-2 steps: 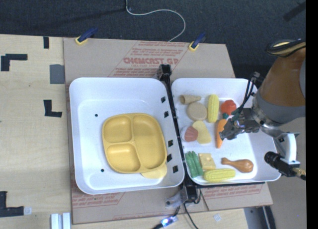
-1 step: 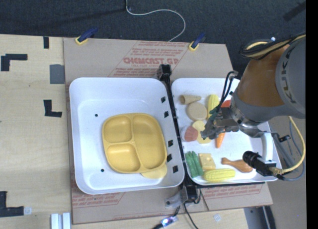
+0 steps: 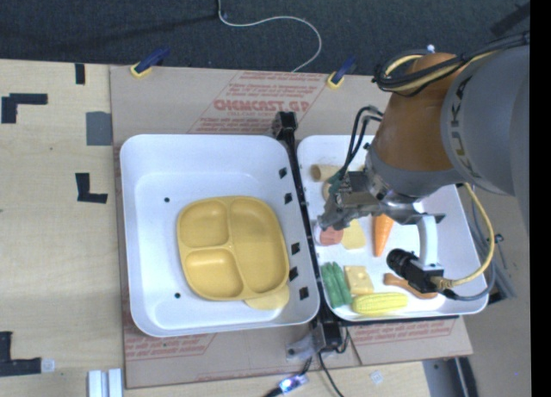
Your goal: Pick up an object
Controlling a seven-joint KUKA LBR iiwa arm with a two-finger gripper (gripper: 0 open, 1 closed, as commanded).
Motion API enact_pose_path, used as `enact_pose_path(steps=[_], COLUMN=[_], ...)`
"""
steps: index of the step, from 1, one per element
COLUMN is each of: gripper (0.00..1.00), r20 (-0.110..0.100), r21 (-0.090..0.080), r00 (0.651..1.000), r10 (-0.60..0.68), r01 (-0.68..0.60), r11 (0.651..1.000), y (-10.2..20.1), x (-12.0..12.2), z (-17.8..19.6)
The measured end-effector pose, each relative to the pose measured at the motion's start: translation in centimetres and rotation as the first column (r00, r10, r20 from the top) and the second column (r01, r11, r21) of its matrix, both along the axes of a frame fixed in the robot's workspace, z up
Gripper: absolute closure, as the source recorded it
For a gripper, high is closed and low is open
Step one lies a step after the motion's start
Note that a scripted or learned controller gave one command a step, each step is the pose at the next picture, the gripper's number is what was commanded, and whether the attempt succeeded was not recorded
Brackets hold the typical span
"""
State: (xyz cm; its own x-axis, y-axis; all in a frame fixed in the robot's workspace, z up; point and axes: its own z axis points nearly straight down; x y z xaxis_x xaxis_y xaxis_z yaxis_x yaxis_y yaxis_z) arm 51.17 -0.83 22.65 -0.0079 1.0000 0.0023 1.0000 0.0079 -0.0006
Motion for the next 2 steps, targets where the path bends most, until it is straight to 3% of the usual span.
enact_pose_path(steps=[1, 2], gripper=[1.00, 1.00], r20=[0.000, -0.004], r21=[0.000, -0.004], r00=[1.000, 1.000], r10=[-0.001, -0.008], r01=[0.001, 0.008], r11=[1.000, 1.000], y=[4.9, 4.2], x=[1.5, 1.4], z=[0.7, -1.4])
